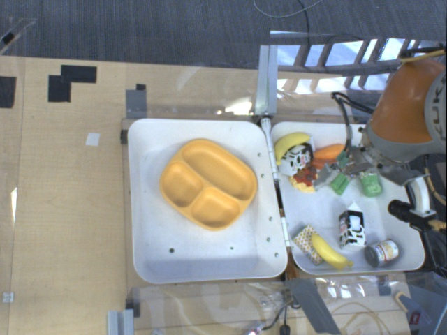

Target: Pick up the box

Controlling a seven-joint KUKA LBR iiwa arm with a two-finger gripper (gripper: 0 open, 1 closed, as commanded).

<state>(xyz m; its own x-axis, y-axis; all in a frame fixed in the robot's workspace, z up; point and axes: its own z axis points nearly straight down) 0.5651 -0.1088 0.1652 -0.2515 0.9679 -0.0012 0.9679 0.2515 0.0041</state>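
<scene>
The box (353,227) is a small black-and-white carton standing upright in the lower middle of the right bin (416,260). My gripper (337,172) hangs over the upper part of that bin, above and slightly left of the box and apart from it. It sits among a green block (340,183), another green piece (370,185) and an orange carrot (328,152). The grey arm with its orange band (412,107) reaches in from the right.
In the right bin lie a banana (330,251), a cracker (305,239), a can (383,252), a yellow cow-patterned toy (293,151) and a red item (304,179). The left bin (150,250) holds a yellow divided plate (208,183).
</scene>
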